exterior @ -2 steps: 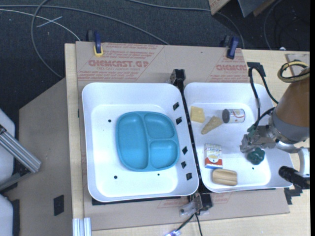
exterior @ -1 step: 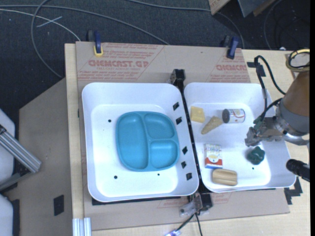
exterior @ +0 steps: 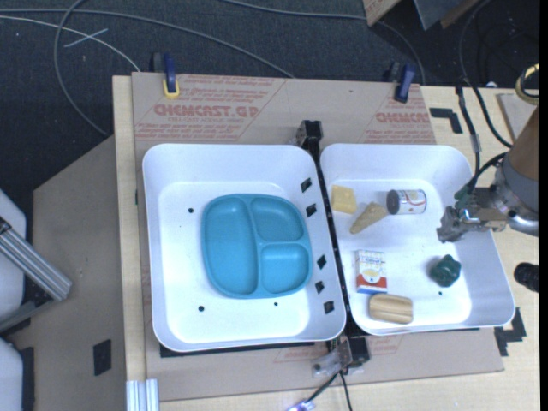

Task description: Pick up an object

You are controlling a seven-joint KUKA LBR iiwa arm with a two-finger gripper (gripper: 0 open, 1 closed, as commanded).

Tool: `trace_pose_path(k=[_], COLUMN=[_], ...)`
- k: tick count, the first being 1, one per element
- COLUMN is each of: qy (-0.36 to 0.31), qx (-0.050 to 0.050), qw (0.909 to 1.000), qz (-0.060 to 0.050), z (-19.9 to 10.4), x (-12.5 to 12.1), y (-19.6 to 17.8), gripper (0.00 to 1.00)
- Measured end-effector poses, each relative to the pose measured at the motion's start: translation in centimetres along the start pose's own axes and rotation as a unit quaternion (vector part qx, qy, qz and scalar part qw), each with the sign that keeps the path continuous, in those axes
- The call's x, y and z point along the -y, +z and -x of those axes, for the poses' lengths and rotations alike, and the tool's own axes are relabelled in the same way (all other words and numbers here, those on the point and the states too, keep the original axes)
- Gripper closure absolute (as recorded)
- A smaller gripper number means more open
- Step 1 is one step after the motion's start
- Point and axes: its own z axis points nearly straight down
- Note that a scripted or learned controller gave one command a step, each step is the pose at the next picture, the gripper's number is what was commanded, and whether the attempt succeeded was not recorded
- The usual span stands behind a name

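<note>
The small dark green thing (exterior: 444,270) sits in the right bin (exterior: 445,163), near its right wall. The pincer (exterior: 454,223) hangs just above it, over the same bin's right side. You cannot tell how its tips stand, and nothing shows between them. Further left lie a can (exterior: 407,201), a cone (exterior: 369,217), a yellow block (exterior: 343,199), a small box (exterior: 371,272) and a tan roll (exterior: 390,308). The left bin (exterior: 171,255) holds a blue tray (exterior: 256,245).

bright, even overhead light, soft short shadows, mild glare on white bins (exterior: 163,165), slightly soft focus
</note>
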Motion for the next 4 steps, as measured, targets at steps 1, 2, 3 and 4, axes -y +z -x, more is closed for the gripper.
trace_pose_path(k=[1,2,3,4], qy=[0.000,-0.001,-0.002,-0.002], qx=[0.000,-0.001,-0.002,-0.001], qw=[1.0000,1.0000,1.0000,1.0000], qz=[0.000,-0.004,-0.004,-0.002], z=[0.0,-4.9,-10.2,-15.1], x=[-0.1,-0.6,-0.7,-1.6], y=[-5.3,-3.5,-2.1,-2.5], gripper=[1.00,1.00,1.00,1.00])
